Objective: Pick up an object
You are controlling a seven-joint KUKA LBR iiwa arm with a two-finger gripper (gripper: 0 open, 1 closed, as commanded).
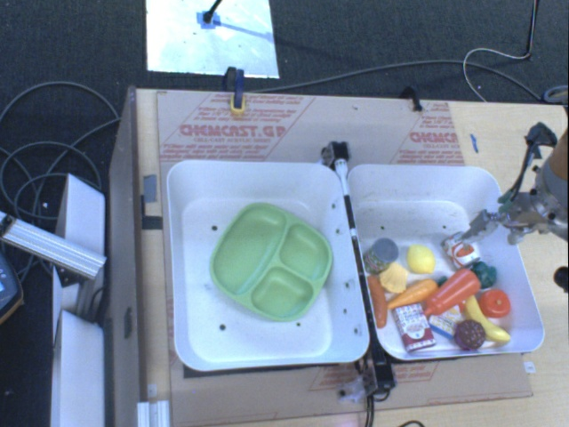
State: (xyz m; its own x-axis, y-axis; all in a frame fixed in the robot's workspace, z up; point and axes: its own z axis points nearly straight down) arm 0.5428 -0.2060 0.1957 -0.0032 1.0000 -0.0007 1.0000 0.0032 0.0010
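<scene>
A small red-and-white toy (pixel 463 253) lies near the right bin's (pixel 418 189) right wall, just at the end effector (pixel 468 235) tip — whether it is gripped I cannot tell. No object is visibly lifted yet — the other toy foods crowd the bin's front right corner, the green plate (pixel 271 261) sits in the left bin (pixel 204 194).

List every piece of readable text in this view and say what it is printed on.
"CHEMCAST GP": red print on the brown protective sheet under the bins, at upper left; the smaller lines around it are too blurred to read.
The same red print repeats, slanted, at the sheet's upper right; only partly legible.
Red carton in the right bin: label print too small to read.
Green divided plate: no text.
</scene>
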